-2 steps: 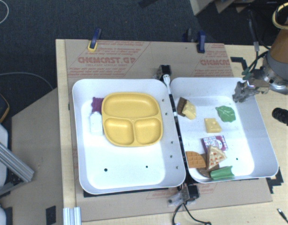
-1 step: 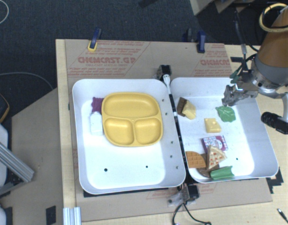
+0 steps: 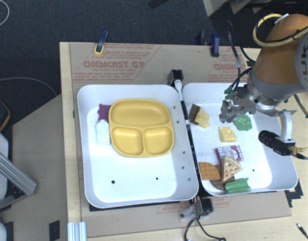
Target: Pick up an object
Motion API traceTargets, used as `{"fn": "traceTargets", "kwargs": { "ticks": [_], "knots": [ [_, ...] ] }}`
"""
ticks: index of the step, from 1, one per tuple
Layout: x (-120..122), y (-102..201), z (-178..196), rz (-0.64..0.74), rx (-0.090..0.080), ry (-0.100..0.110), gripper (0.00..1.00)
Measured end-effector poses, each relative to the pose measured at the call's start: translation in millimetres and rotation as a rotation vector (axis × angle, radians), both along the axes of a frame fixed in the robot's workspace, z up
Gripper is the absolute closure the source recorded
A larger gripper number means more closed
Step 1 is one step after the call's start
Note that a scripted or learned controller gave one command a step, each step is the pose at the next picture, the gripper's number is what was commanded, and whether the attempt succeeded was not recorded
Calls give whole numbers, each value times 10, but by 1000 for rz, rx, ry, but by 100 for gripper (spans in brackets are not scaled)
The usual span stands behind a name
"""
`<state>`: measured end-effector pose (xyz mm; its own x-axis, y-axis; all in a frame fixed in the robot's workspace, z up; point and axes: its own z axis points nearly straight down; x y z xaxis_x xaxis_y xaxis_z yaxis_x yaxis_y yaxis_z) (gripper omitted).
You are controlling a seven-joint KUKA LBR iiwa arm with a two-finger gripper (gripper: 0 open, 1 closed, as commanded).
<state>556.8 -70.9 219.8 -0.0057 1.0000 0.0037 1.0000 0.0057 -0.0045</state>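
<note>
- I saw the arm reach in from the right, wrist bent down over the far part of the right bin.
- The gripper hung low beside a green piece; I could not tell how it was set.
- The green piece was small, rounded and bright, lying on the bin floor, just right of the gripper.
- A pale yellow block lay nearer, a yellow divided tray in the left bin.
</note>
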Motion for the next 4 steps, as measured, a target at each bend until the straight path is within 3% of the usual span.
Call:
{"fn": "traceTargets", "kwargs": {
  "ticks": [2,4],
  "knots": [
    [-352,1114,16,1,-1,1,100],
    [-376,964,-15,-6,-2,-1,100]
  ]
}}
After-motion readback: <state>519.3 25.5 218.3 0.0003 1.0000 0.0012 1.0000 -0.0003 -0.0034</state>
